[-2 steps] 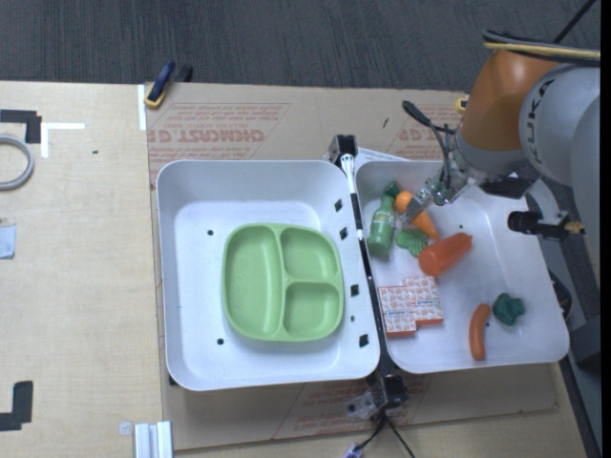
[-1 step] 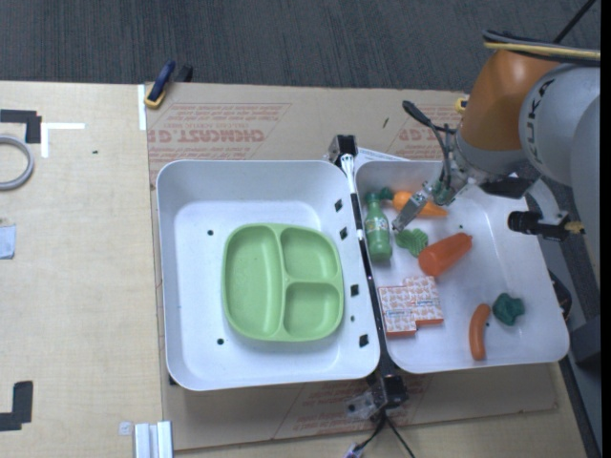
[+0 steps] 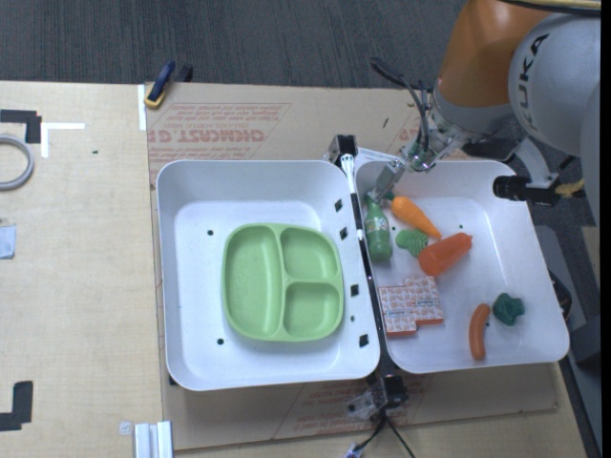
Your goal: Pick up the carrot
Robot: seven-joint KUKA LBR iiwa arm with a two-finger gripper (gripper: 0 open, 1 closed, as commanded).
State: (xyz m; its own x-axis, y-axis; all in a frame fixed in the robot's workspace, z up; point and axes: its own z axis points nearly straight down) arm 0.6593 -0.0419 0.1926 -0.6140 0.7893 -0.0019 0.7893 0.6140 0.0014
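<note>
1. Camera view, looking down at a slant: two shallow white bins side by side on the bench, left bin (image 3: 181, 256) and right bin (image 3: 535, 284), touching along the middle.
2. The left bin has a green divided plate (image 3: 284, 282) sitting in it, three compartments, pretty much centred.
3. The carrot (image 3: 416, 215) is in the right bin, up toward the far left part, lying at a slant with its fat end pointing toward the bin's far left corner.
4. Just beside the carrot on the left there's a green bottle (image 3: 378, 232) lying along the bin's left wall. A small leafy green thing (image 3: 412, 241) sits right below the carrot, touching an orange-red pepper-looking piece (image 3: 445, 253).
5. Nearer the front: a red and white patterned box (image 3: 410, 306), an orange sausage-shaped item (image 3: 477, 331) and a dark green broccoli-ish lump (image 3: 508, 308) just beside it.
6. The arm (image 3: 535, 65) comes in from the right, grey with the orange band, and the gripper (image 3: 387, 181) hangs over the far left corner of the right bin, close to the carrot's upper end and the bottle's top.
7. Fingers: honestly can't tell if they're apart or together, too small and dark from this angle. Nothing visibly between them.
</note>
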